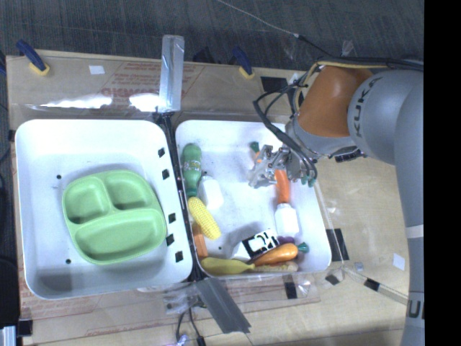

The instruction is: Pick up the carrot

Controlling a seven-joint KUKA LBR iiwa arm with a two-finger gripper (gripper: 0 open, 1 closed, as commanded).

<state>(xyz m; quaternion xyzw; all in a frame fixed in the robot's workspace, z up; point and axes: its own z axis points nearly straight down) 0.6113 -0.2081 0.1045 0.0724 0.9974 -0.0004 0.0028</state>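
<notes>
Banana [225, 266] lies nearest; claw [277, 166] sits over the carrot [282, 186], grip impossible to judge, no labels readable.

Place: looks like a robotics lab, a test cell and not anybody's kitchen

Bench: brown cardboard-covered bench [216, 81] with blue clamps [32, 58] pinching the sheet at the back edge

Bins: two shallow white plastic bins [29, 193] taped side by side with a strip of silver tape [171, 74]

Props: plastic toy food in the right bin, like a yellow corn cob [204, 218], plus a green divided plastic plate [112, 215] in the left bin

Robot: big grey industrial arm with an orange band [374, 114] reaching in, loose black cables [277, 110] hanging off it

Floor: dark grey carpet [108, 9] behind the bench, office-lab style
</notes>
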